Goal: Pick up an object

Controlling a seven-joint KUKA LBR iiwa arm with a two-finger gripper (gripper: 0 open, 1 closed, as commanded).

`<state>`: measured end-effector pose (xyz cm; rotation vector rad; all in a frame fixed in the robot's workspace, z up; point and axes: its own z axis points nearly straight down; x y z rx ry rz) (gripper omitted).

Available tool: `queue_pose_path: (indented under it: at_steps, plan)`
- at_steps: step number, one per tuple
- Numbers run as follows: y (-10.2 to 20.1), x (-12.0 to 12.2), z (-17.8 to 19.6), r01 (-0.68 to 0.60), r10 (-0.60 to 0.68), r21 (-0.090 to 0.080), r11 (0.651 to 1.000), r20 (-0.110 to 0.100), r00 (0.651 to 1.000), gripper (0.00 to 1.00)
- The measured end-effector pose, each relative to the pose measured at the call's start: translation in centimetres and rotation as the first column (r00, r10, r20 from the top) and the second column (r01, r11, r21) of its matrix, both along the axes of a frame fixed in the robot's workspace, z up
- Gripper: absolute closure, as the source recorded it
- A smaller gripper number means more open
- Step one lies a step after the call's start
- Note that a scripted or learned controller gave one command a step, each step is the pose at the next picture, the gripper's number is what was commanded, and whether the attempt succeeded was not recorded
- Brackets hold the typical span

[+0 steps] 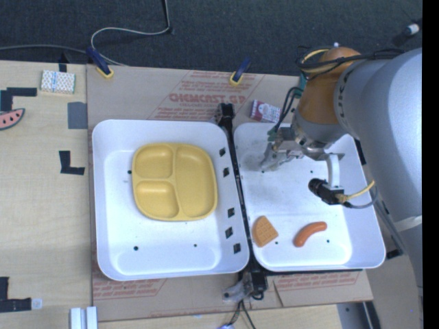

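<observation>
1. Bench: two white bins side by side on cardboard.
2. Left bin: yellow divided plate.
3. Right bin: cracker and sausage near front edge, apart.
4. Gripper: over right bin's back, nothing between fingers; spread cannot be told.

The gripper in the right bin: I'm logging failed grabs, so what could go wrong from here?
1. The gripper sits over bare bin floor near the dividing wall, well away from the orange sausage-shaped toy and the tan cracker-shaped piece; closing here would likely grab nothing.
2. Both lie near the white right bin's front wall, which may crowd a grasp.
</observation>
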<state>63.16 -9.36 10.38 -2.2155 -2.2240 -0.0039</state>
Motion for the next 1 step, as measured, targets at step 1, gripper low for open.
queue_pose_path:
  at_steps: [1]
  plan:
    - [0.0, 0.0, -0.01, 0.0, 0.0, 0.0, 1.0, 0.0, 1.0, 0.0]
